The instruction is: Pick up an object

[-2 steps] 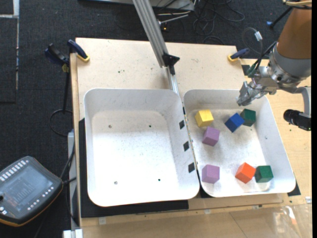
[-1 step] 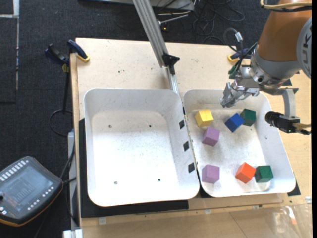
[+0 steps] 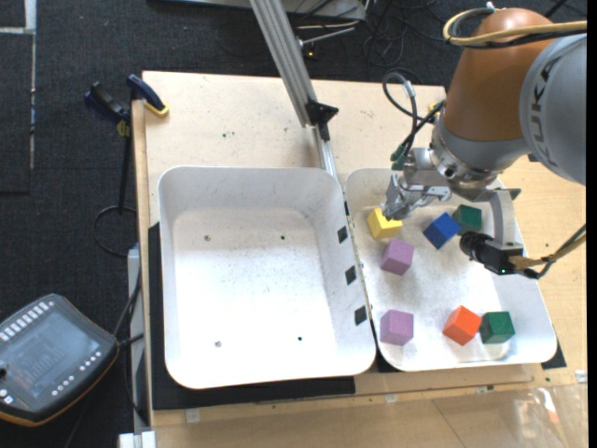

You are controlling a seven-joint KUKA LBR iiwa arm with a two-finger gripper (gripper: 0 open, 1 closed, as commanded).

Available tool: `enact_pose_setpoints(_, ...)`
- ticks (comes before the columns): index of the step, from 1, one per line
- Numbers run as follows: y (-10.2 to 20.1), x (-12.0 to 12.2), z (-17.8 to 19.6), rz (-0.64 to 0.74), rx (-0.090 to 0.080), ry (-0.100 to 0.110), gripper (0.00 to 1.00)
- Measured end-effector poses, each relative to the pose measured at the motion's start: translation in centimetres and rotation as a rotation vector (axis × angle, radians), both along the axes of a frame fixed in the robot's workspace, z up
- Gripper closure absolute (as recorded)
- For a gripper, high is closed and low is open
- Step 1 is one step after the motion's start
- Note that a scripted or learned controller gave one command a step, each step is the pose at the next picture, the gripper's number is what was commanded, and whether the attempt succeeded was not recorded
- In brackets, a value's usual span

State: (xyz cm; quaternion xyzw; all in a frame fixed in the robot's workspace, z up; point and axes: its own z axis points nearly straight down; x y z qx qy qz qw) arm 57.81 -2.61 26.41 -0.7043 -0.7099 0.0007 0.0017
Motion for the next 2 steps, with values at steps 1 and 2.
enact_pose_setpoints(1, 6.1, -1.6, -1.2, 0.001, 0.001, -0.001, 1.0)
enact_pose_setpoints(2, 11.6, -3.4, -1.2, 0.001, 0.001, -0.001, 1.0)
